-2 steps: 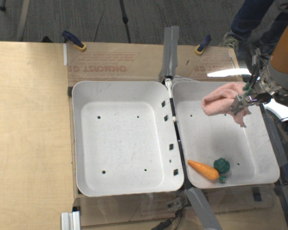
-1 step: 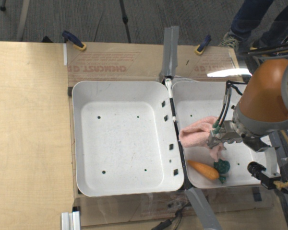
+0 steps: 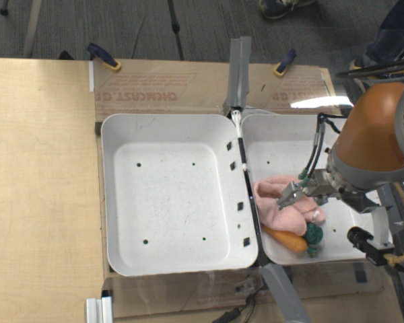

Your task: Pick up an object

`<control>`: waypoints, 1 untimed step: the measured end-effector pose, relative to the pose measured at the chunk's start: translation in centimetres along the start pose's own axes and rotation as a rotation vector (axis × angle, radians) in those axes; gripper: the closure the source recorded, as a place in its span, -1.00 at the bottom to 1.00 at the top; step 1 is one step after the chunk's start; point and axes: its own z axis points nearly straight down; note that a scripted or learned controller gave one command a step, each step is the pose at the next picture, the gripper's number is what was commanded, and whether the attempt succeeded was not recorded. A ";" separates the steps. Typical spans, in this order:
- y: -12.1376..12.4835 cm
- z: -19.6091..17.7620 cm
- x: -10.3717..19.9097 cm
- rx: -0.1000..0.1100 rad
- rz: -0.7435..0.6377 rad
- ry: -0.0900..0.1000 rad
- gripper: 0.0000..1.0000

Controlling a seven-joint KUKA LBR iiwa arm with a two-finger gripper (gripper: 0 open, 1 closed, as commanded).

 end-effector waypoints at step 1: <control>-0.1 9.8 -3.6 -0.005 0.013 0.000 -1.00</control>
